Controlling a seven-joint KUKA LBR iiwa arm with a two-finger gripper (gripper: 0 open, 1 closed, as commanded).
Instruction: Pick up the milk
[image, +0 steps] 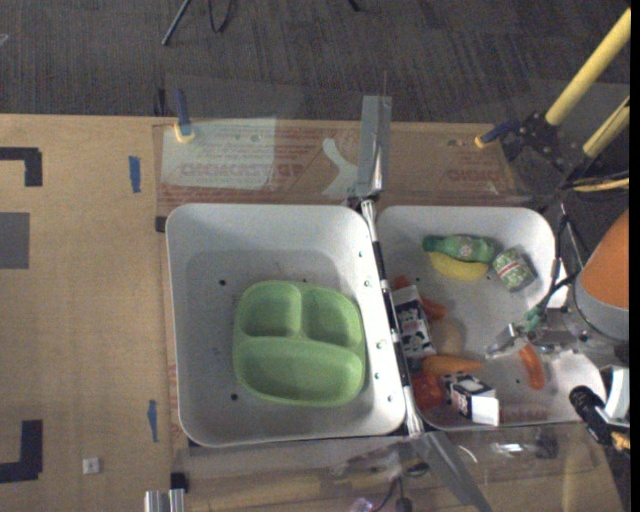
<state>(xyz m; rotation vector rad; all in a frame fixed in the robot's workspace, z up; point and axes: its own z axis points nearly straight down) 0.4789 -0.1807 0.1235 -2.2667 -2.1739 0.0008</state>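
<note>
I see the metal two-finger gripper (512, 338) low over the right white bin (400, 225), near its right side; its jaws stand slightly apart with nothing between them. Just below it lies a small orange carrot-like piece (534, 368).

The milk, a small white carton with black cow patches (411, 322), lies well to the gripper's left, against the bin's left wall. Its long axis runs roughly up and down my view, tilted slightly. I cannot tell which end is the top.

Below it sit an orange carrot (452, 364), a red piece (428, 390) and a small black-and-white box (473, 400). Further up are a green bottle (458, 246), a yellow banana (458, 267) and a green can (512, 268).

The left white bin (200, 240) holds a green divided plastic tray (299, 342).
</note>
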